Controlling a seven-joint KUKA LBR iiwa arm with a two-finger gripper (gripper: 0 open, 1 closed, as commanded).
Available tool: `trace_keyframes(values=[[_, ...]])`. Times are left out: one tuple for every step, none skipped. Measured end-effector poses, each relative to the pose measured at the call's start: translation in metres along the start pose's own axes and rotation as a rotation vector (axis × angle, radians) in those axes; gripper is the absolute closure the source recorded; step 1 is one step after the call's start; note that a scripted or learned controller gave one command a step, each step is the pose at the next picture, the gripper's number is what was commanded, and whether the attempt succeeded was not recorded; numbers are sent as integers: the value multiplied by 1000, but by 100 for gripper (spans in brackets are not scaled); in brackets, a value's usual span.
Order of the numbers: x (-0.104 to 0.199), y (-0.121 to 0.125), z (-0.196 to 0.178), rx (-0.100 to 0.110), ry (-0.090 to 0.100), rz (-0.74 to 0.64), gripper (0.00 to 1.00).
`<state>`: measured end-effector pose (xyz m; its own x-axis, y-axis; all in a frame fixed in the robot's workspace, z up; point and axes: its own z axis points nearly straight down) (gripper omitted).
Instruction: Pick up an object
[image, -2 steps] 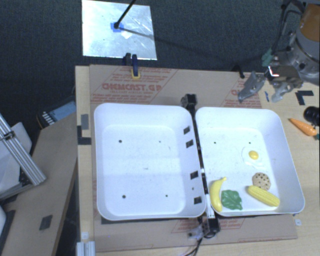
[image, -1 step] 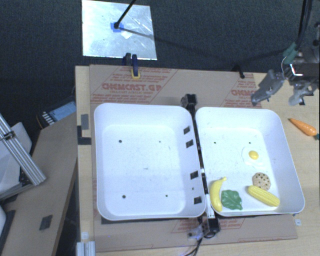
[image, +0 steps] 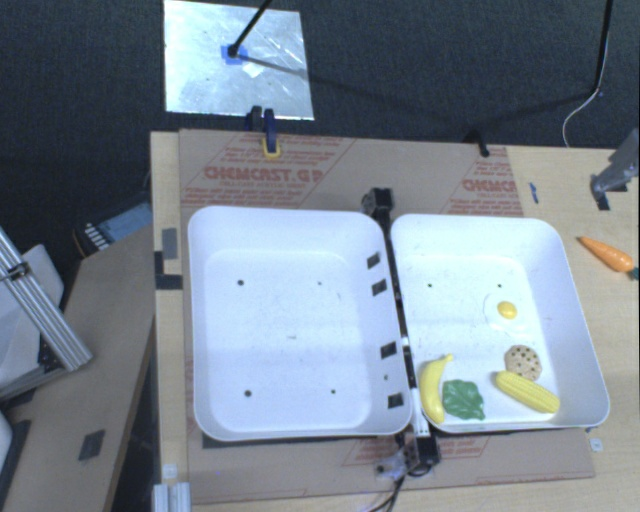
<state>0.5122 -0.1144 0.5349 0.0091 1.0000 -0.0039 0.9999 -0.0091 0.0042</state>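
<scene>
A: Bench (image: 330, 160) first. What lies on it, from the left?

B: Two shallow white bins side by side. The left bin (image: 205, 330) has a bare floor with small dark dots. The right bin (image: 570, 290) carries all the goods, grouped toward its 6 o'clock edge.

A: List them in order.

B: A banana (image: 432, 388) stands against the dividing wall at about 7 o'clock. A green leafy piece (image: 463, 399) touches it on the right. A round brown cookie (image: 522, 360) sits further right, with a yellow corn cob (image: 527, 392) just below it, tilted and close to the cookie. A fried egg (image: 506, 310) lies apart from these, toward 3 o'clock of the bin's centre.

A: Outside the bins?

B: An orange carrot (image: 607, 254) rests on the bench at 3 o'clock.

A: And the tool?

B: A grey part (image: 618, 172) enters at the frame's 2 o'clock edge, above the carrot. How far the tool is open, I cannot tell. Nothing is seen in its grasp.
</scene>
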Motion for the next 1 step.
trace_keyframes(values=[[-38,68,1,1,1,-8,0]])
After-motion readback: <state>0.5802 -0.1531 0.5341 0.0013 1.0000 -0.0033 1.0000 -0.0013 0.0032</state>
